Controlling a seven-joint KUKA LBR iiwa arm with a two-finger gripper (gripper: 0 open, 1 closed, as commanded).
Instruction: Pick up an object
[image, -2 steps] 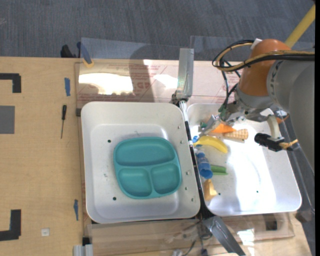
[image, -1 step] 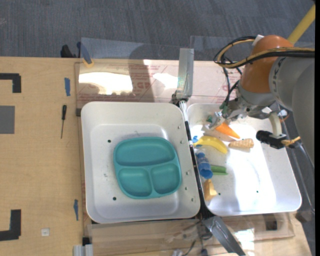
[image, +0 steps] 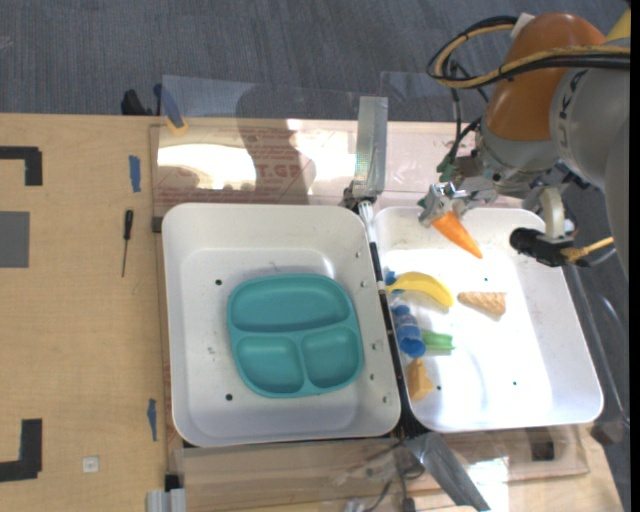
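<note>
Carrot (image: 458, 231) clamped in your gripper (image: 437, 208), above right bin (image: 560, 370); banana (image: 422, 288) below it; teal tray (image: 294, 333) in left bin (image: 190, 300).

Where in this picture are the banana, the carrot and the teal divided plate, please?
banana (image: 424, 288): camera view, middle of its curved yellow body.
carrot (image: 460, 234): camera view, middle of the orange root.
teal divided plate (image: 290, 304): camera view, floor of its large upper compartment.

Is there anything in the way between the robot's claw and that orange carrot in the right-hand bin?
Nothing visible stands between them. The end effector is already at the carrot's upper tip, at the back of the right bin. The banana and the other toys lie nearer the front, away from it.
</note>
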